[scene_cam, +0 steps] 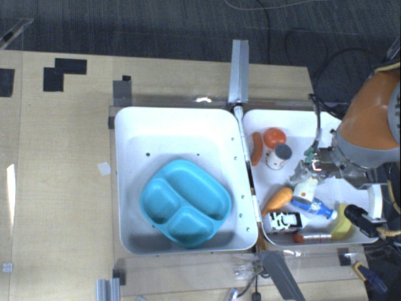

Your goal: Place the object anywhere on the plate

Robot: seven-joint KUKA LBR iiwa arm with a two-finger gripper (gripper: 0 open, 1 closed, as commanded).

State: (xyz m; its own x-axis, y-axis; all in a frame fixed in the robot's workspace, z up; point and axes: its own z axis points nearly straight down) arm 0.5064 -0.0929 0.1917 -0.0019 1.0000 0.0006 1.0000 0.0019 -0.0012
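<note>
A blue plate (185,202) with three compartments was seen lying in the left bin (125,168), tilted a little toward the lower right of the view; nothing was seen resting on it. The right bin (326,121) was crowded with small things: a red sausage (256,148) lay along the divider, an orange ball (274,136) sat near the far wall, and a small can (277,156) with a dark lid stood just beside the ball; an orange carrot (277,199) was laid slantwise near the middle, with a black and white box (284,220) just below it and a red marker (311,236) against the near wall; a white and blue bottle (311,205) lay beside the carrot, and a yellow piece (341,229) was set toward the lower right corner. The arm (373,121) was reached in from the right, and the claw (311,168) was held low over the right bin, just above the white end of the bottle; whether the claw was spread or closed could not be told, and nothing was seen between it.
</note>
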